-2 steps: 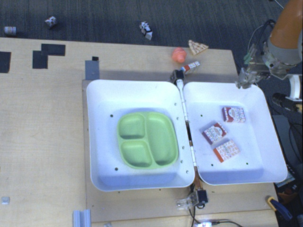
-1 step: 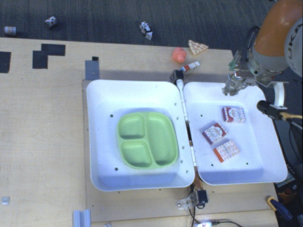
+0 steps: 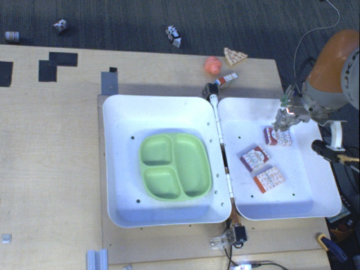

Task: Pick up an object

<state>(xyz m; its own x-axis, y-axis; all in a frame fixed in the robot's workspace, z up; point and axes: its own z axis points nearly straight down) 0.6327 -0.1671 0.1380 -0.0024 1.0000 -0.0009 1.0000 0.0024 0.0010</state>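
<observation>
Three small red-and-white packets lie in the right bin [image 3: 253, 198]: one [image 3: 278, 136] at the upper right, one [image 3: 254, 158] in the middle, one [image 3: 269, 179] lower down. My gripper [image 3: 284, 121] hangs just above the upper edge of the top packet, at the bin's far right part. The grey arm with its orange band [image 3: 333, 61] comes in from the right. No packet shows between the fingers.
A green three-compartment plate [image 3: 175, 166] lies in the left bin [image 3: 124, 128]. Behind the bins on the bench are an orange ball [image 3: 212, 65], a toy pizza slice [image 3: 234, 55] and a small red-capped tube [image 3: 226, 80]. Cables and clips sit at the bins' seam.
</observation>
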